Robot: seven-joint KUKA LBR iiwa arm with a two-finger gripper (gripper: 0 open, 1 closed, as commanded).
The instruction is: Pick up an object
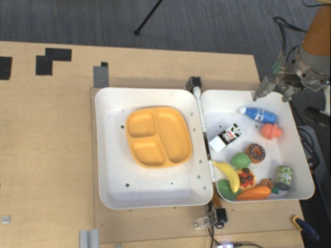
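The right bin (217, 105) holds a blue bottle (258, 114), a salmon-pink toy (271, 132), a black-and-white box (226, 137), a brown donut (255, 152), a green ball (240, 160), a banana (229, 174), a carrot (253, 192) and a green can (283, 176). My gripper (272, 93) hangs over the bin's far right corner, just above and behind the blue bottle. Its fingers are spread open with nothing between them. The orange band of the arm (315, 35) rises at the right edge.
The left bin (114, 154) carries a yellow divided plate (158, 137). A small red item (246, 177) lies crowded among the banana, carrot and ball at the right bin's near edge. Cables (305, 133) run along the bench's right side.
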